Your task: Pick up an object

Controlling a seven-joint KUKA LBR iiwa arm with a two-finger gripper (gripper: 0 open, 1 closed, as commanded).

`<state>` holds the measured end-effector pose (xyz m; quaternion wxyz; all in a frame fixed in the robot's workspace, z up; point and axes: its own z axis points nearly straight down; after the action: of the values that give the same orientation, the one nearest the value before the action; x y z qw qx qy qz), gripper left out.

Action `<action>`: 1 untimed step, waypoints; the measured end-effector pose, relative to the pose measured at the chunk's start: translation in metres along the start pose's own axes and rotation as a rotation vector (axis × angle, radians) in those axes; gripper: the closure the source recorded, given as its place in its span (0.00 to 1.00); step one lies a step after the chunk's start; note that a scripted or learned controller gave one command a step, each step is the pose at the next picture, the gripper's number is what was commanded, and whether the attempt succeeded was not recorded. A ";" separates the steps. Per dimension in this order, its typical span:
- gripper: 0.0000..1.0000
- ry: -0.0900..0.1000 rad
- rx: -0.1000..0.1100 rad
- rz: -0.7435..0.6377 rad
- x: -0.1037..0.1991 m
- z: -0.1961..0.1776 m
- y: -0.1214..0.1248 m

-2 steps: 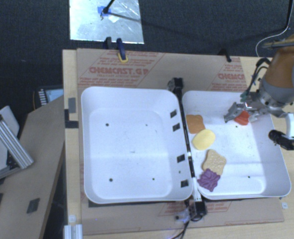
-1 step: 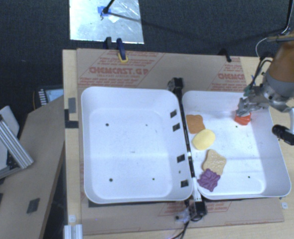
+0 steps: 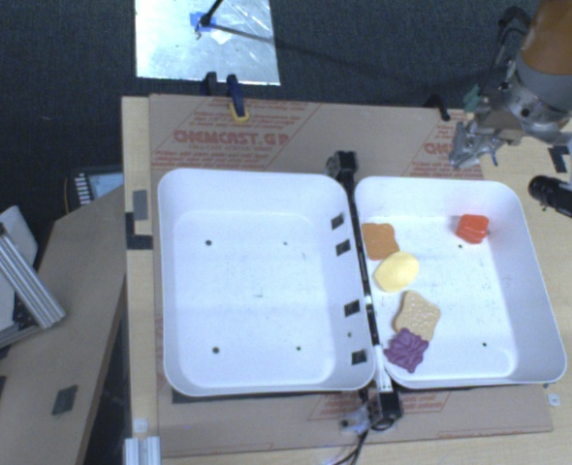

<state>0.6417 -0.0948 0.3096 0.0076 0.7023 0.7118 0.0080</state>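
The right bin [image 3: 519, 289] holds several small things. A red-orange block [image 3: 472, 228] lies near its far right corner. An orange-brown piece [image 3: 380, 239] sits by the bin's left wall, with a pale yellow lump [image 3: 396, 271] just below it. Nearer the front lie a tan biscuit-like piece [image 3: 417, 314] and a purple cluster [image 3: 406, 350]. My gripper [image 3: 468, 151] hangs above the bench just beyond the right bin's far rim, up and to the left of the red-orange block. Nothing shows between its tips.
The left bin [image 3: 252, 279] stands beside the right one, joined along a black clipped divider [image 3: 356, 260]. A shiny metal sheet [image 3: 206, 27] lies on the dark floor behind the bench. Aluminium framing [image 3: 10, 269] stands at the left edge.
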 end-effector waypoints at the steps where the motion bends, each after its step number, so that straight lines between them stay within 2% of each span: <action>1: 1.00 -0.006 0.001 0.010 -0.028 -0.162 -0.007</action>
<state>0.6310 -0.1235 0.4715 0.0095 0.7057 0.7085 0.0057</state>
